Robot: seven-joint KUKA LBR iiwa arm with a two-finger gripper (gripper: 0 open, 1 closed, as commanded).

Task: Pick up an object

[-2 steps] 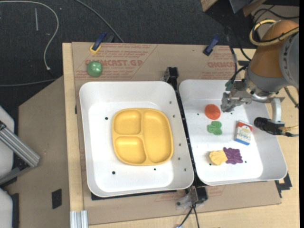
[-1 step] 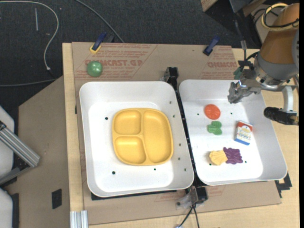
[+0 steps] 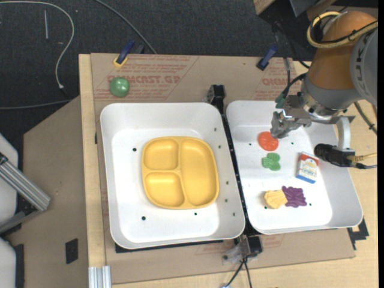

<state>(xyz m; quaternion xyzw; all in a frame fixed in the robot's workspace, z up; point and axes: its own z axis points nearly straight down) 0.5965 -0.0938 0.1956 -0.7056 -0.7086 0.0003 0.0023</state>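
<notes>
My gripper (image 3: 279,128) hangs low over the right bin (image 3: 336,215), its tip just above and right of a flat red-orange round piece (image 3: 267,141). Below that piece lies a small green toy (image 3: 272,161). A white, blue and red carton (image 3: 307,168) rests to the right of the green toy. Near the bin's front sit a yellow toy (image 3: 274,199) and a purple grape cluster (image 3: 294,196), side by side and touching. Nothing shows between the gripper's tips.
The left bin (image 3: 120,179) holds a yellow divided plate (image 3: 179,172). A green ball (image 3: 120,87) lies on the cardboard behind the left bin. Blue clamps (image 3: 124,53) and black brackets (image 3: 216,93) mark the board's edges. A black cable connector (image 3: 333,154) sticks in over the right bin.
</notes>
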